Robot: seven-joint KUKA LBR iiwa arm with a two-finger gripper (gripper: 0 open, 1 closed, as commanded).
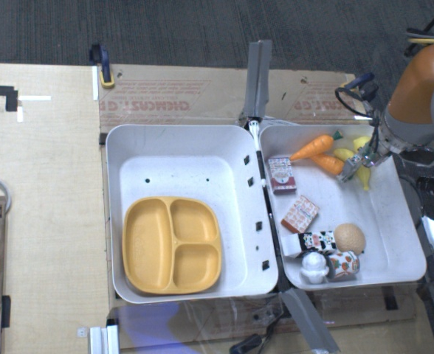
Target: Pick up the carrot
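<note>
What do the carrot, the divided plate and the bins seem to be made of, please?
The carrot looks like a toy of matte orange plastic or foam: even colour, smooth skin, though which is unclear. The divided plate appears to be moulded yellow plastic, with a soft sheen and rounded compartment ridges. The bins look like thin white plastic, smooth with rounded corners.

One orange carrot (312,147) lies flat, slanting, tip pointing away from the gripper (356,167), just beside the fingers on their left. A second orange carrot piece (330,164) sits right against them, lower.
</note>
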